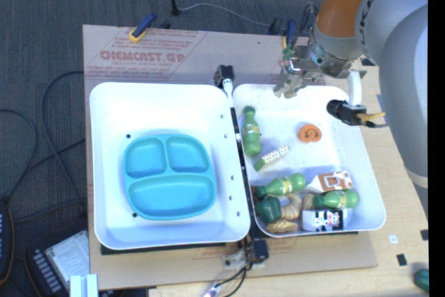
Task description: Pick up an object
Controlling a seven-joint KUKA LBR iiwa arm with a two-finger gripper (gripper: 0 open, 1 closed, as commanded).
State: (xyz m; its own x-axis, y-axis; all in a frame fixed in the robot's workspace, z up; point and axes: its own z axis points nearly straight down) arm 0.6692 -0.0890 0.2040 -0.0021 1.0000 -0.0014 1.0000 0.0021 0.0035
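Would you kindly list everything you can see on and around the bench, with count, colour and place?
Bins: 2, white, side by side; left bin, right bin.
Divided plate: 1, blue, in left bin.
Bottles: 3, green; one upright-lying by right bin's left wall, two at its near end.
Ring: 1, orange, mid right bin.
Carton: 1, orange and white, near end.
Black-and-white pack: 1, near edge.
Board: 1, brown, under bins.
Clamp: 1, blue and yellow, board's far left corner.
Arm: 1, grey with orange band.
Gripper: 1, above right bin's far edge.
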